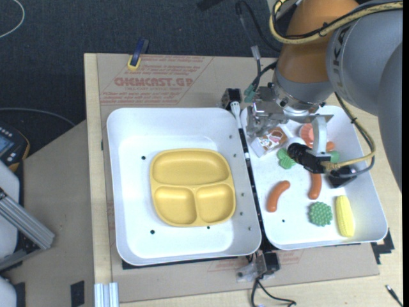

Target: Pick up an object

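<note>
Packet point(271, 139), red-and-white, sits in the right bin point(367, 226) just under the claw point(267, 121). Can't tell the claw's state, nothing visibly held. Sausages point(278, 196), broccoli point(320, 213), corn point(345, 215) lie further out from it. Pick not done; grasp and lift remain.

Left bin point(121, 171): divided tray point(192, 186) at centre. Right bin point(367, 190): two sausages point(277, 196) mid-bin; broccoli point(320, 213) nearer the front, corn point(344, 215) to its right; packet point(270, 140) at back left.
</note>
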`<state>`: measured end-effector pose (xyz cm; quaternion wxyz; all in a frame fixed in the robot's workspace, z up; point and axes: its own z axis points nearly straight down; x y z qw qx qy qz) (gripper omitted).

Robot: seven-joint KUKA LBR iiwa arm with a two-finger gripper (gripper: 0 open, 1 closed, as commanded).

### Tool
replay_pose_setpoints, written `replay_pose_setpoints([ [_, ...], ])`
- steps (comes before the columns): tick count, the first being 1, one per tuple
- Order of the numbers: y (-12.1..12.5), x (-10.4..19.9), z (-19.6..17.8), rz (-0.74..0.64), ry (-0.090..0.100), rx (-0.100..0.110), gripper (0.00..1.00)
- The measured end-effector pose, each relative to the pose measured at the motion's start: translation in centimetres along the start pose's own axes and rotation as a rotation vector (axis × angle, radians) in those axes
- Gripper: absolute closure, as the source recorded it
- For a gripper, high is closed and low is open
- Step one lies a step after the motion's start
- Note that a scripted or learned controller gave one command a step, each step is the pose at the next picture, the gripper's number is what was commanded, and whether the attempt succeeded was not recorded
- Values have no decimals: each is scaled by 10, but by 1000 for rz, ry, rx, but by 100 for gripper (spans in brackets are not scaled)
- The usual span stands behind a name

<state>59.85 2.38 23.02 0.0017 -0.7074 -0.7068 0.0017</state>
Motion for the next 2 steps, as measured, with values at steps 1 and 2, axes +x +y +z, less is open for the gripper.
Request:
replay_pose_setpoints([
  [1,8,0,-5,-2,-1,-8,100],
  [2,15,-3,-3,-2,-1,-8,100],
])
